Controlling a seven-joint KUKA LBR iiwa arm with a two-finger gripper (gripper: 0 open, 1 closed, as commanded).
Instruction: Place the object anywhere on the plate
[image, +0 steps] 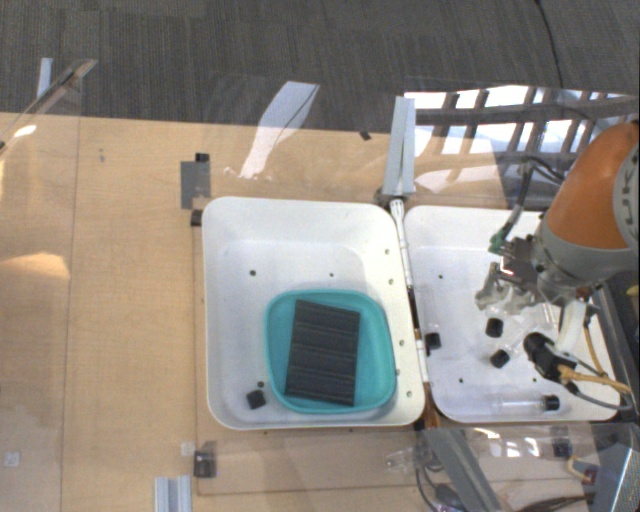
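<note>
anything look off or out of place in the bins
One small dark cube lies loose on the left white bin's floor, beside the teal square plate, not on it. The dark ribbed rectangular block already rests on that plate.

Bench (100, 330): pale wood, sunlit patches at its far edge (one bright streak slanting). Floor (250, 45): dark grey ribbed carpet beyond the bench. Metal post (400, 145): upright at the bench's far edge. Small dark brackets (197, 180) on the bench.

Dark ridged block (323, 352) on teal plate (377, 345), left bin (225, 300).
</note>
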